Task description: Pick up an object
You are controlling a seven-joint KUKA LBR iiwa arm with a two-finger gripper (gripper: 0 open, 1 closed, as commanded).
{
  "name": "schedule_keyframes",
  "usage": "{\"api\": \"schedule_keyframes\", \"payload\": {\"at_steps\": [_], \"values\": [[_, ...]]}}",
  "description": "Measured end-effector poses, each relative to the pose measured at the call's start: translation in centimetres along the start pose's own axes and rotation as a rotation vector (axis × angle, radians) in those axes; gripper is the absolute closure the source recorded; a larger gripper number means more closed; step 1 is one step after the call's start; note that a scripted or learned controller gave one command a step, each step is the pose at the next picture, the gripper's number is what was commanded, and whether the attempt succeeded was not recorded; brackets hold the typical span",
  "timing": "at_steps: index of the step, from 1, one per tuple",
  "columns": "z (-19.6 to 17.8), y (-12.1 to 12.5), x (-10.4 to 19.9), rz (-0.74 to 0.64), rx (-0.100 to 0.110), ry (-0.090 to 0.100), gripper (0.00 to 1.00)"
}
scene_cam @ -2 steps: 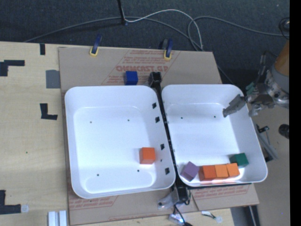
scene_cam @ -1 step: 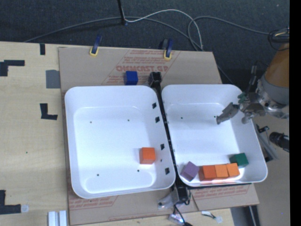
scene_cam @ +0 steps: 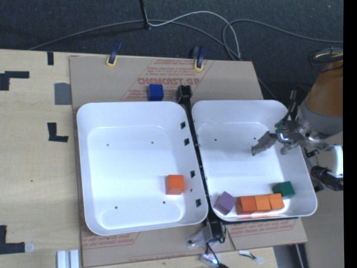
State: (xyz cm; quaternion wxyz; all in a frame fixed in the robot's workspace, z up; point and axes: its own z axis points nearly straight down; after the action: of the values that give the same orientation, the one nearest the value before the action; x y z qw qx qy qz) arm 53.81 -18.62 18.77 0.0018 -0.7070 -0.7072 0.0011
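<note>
Here, the gripper [scene_cam: 266, 144] hovers above the right bin [scene_cam: 234, 113], fingers seemingly parted, holding nothing; next, probably descend toward the blocks [scene_cam: 258, 204] along its near wall.

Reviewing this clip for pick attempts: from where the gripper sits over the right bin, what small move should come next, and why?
Probably a short move toward the near edge of the right bin, then down. The gripper hangs over bare floor with nothing between its fingers, while the green block, the orange blocks and the purple block lie along that edge. The green one looks nearest.
</note>
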Motion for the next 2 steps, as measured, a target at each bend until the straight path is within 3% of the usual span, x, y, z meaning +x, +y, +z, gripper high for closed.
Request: {"api": "schedule_keyframes", "payload": {"at_steps": [1, 2], "values": [[5.7, -1.0, 0.0, 0.000, 0.002, 0.001, 0.00], [4.4, -0.9, 0.0, 0.000, -0.003, -0.001, 1.00]]}}
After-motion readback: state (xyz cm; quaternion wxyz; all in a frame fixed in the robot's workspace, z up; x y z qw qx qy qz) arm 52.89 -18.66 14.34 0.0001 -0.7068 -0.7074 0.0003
